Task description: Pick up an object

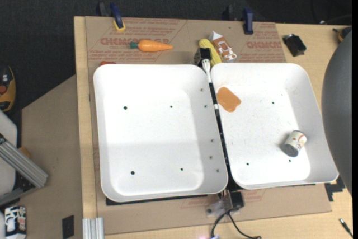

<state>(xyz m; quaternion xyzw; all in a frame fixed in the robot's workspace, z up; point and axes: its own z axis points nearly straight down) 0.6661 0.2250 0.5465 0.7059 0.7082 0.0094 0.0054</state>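
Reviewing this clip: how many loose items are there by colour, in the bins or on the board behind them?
Orange: 2, the carrot on the board and the flat orange piece in the right bin.
Yellow: 1, the corn.
Brown: 1, the packet.
Grey and white: 1, the small can.
Total: 5

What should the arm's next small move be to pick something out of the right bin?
Probably swing left over the right bin and stop above the small can. It lies on its side near the bin's right edge, apart from the flat orange piece, with bare floor around it, and nearest the arm.
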